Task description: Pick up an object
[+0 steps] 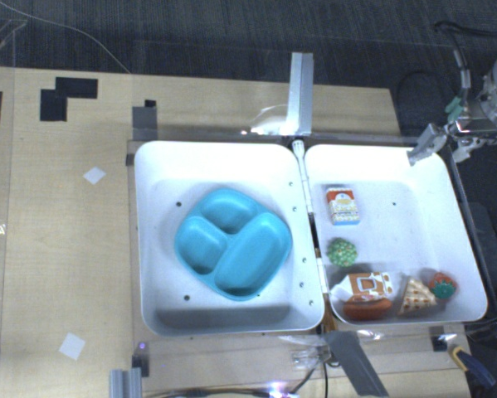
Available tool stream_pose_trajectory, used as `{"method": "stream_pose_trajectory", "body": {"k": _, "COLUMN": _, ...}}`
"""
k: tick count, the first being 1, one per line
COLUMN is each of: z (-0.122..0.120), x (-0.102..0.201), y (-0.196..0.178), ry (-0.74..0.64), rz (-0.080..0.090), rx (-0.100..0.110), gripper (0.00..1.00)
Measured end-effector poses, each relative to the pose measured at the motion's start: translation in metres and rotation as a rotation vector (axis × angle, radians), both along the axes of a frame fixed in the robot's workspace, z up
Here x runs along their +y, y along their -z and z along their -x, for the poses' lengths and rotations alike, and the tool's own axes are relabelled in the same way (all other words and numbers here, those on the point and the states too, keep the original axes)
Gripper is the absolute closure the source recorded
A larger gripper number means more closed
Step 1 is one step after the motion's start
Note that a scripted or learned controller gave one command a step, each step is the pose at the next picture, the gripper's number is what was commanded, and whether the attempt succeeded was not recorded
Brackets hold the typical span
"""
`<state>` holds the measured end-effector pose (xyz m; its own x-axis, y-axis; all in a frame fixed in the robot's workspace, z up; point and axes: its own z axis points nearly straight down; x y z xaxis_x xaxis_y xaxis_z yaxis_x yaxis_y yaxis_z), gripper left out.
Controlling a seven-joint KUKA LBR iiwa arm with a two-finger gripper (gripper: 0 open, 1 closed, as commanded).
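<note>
Camera view: gripper parked at right bin far corner, probably clear of items; open or clenched, cannot tell. Candidates cluster near bin's front: small box, green ball, packets. Blue tray sits in left bin.

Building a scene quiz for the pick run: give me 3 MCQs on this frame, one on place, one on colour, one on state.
1. Where does the divided tray lie?
A. left bin
B. right bin
C. on the bench

2. What colour is the small round object in the right bin, below the red-and-white packet?
A. blue
B. green
C. black

3. Where is the end effector?
A. low among the objects
B. over the tray
C. at the right bin's far right corner

Key: 1 A, the blue divided tray sits in the left bin. 2 B, the round object under the packet in the right bin is green. 3 C, the end effector is at that corner, away from the objects.
</note>
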<state>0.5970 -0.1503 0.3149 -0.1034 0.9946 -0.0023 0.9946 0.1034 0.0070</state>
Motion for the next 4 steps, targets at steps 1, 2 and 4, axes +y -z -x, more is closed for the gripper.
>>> {"method": "stream_pose_trajectory", "body": {"k": 1, "z": 0.005, "x": -0.040, "y": -0.070, "ry": -0.080, "rz": 0.002, "rx": -0.001, "gripper": 0.00}}
{"method": "stream_pose_trajectory", "body": {"k": 2, "z": -0.039, "x": -0.023, "y": 0.094, "ry": 0.018, "rz": -0.001, "rx": 0.004, "gripper": 0.00}}
{"method": "stream_pose_trajectory", "body": {"k": 4, "z": -0.061, "x": 0.045, "y": 0.216, "ry": -0.043, "rz": 0.005, "rx": -0.021, "gripper": 0.00}}
